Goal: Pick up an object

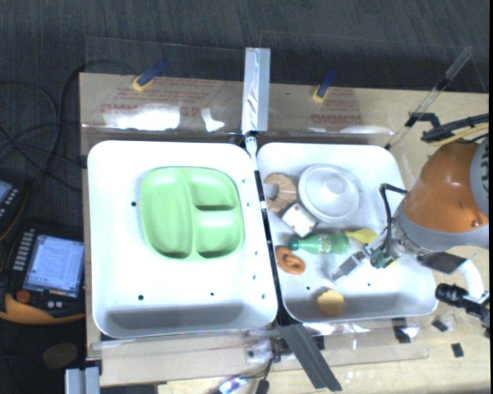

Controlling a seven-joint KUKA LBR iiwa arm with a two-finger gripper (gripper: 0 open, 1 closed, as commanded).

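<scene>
1. No brand, label or printed word can be read anywhere. The clear sheet behind the bins carries faint reddish print, too blurred to make out, and the screen of the handheld pendant (51, 263) at the left edge shows only a pale glare.
2. The right bin (407, 298) holds the candidate objects: a white bowl (329, 190) turned upside down near the back, a round wooden disc (279, 189) to its left, a small white block (297, 217) just in front of them, a green bottle (320, 244) lying on its side, a yellow piece (363, 236) near its right end, an orange ring-shaped item (291, 262) and a tan rounded lump (331, 301) near the front wall.
3. The gripper (355, 261) sits low in the right bin, just right of the green bottle, angled toward the front-left. Its metal tip is small and blurred; I cannot tell how far apart the fingers are or whether anything sits between them.
4. The arm's orange band (445, 189) is cut off by the right side, hiding the upper arm.
5. The left bin (115, 302) holds a green divided tray (191, 212).
</scene>
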